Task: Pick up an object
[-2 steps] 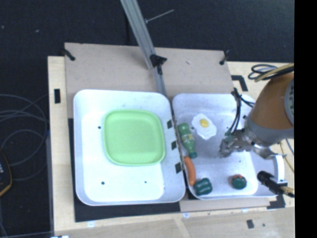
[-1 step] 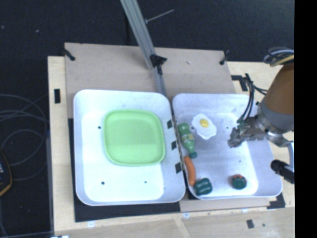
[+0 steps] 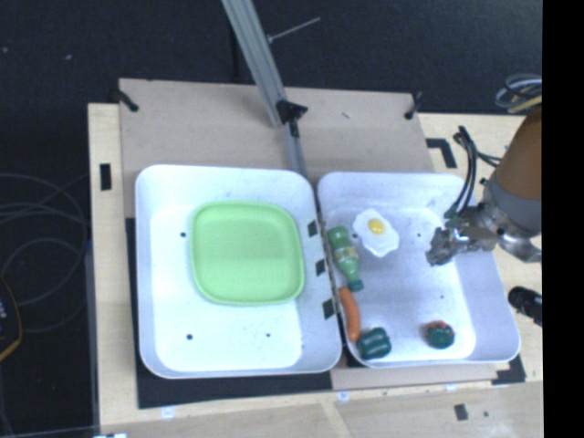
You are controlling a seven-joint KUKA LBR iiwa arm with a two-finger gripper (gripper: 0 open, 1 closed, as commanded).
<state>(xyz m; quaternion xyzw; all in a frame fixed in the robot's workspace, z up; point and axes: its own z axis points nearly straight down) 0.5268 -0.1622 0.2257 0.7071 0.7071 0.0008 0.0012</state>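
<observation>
My gripper (image 3: 441, 247) hangs over the right part of the right bin (image 3: 415, 194), above bare bin floor, with nothing visible between its fingers. A fried egg toy (image 3: 376, 231) lies to its left. Along the bin's left wall sit a green bottle-shaped toy (image 3: 344, 251) and an orange carrot (image 3: 350, 310). A dark green pepper (image 3: 373, 342) rests at the front left corner. A round green and red toy (image 3: 440, 334) lies near the front, below the gripper.
The left bin (image 3: 160, 245) holds a light green square plate (image 3: 246, 253). A grey metal bar (image 3: 260, 57) slants down from the top to the gap between the bins. Cables run behind the wrist at the right.
</observation>
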